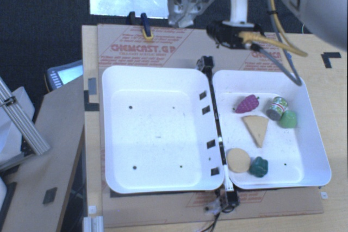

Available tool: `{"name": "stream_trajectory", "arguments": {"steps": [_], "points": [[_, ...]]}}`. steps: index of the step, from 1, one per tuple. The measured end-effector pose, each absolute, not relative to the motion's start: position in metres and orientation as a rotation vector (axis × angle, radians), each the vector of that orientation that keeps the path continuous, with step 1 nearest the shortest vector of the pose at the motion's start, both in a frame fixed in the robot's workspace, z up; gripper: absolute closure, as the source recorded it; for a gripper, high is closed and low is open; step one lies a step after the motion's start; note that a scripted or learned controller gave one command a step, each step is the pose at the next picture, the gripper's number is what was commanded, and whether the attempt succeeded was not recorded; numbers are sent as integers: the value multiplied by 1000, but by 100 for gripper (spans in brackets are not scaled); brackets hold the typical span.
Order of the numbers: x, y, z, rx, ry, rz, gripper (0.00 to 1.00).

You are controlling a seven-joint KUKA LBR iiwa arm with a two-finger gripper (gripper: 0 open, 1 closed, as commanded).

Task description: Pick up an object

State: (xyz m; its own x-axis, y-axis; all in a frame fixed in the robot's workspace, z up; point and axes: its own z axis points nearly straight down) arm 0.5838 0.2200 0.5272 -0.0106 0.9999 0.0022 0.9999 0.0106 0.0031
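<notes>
1. Gripper (183, 18) hangs at the top of the camera view, above the back of the counter (163, 43) and behind both bins; it carries nothing. The tip is blurred and foreshortened, so I can't tell whether the fingers are apart or together
2. All candidates sit in the right bin (312, 117): purple grape bunch (247, 103), small can (277, 107), light green piece (288, 119), cheese wedge (256, 129), round cookie (238, 160), dark green piece (259, 167)
3. The left bin (109, 133) holds nothing to grasp, so a descent there is a wasted try
4. Risk: the can and light green piece touch. Closing on one likely shoves or pinches the other, and the can may roll out
5. Risk: the cookie touches the dark green piece and sits close to the divider wall (216, 133). One finger could land on the wall or on the neighbour instead of straddling the target
6. Risk: the wedge and cookie look flat and low. Fingers may bottom out on the bin floor and close over the top, gripping nothing
7. Risk: the grapes look lumpy and tapered, so an off-centre squeeze likely squirts them sideways
8. Safest pick, in my judgement: the grapes or the wedge, both standing apart from the others with room either side
</notes>
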Motion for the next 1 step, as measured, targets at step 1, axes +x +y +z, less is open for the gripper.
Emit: {"name": "stream_trajectory", "arguments": {"steps": [1], "points": [[538, 163, 536, 2224, 2218, 3, 100]]}}
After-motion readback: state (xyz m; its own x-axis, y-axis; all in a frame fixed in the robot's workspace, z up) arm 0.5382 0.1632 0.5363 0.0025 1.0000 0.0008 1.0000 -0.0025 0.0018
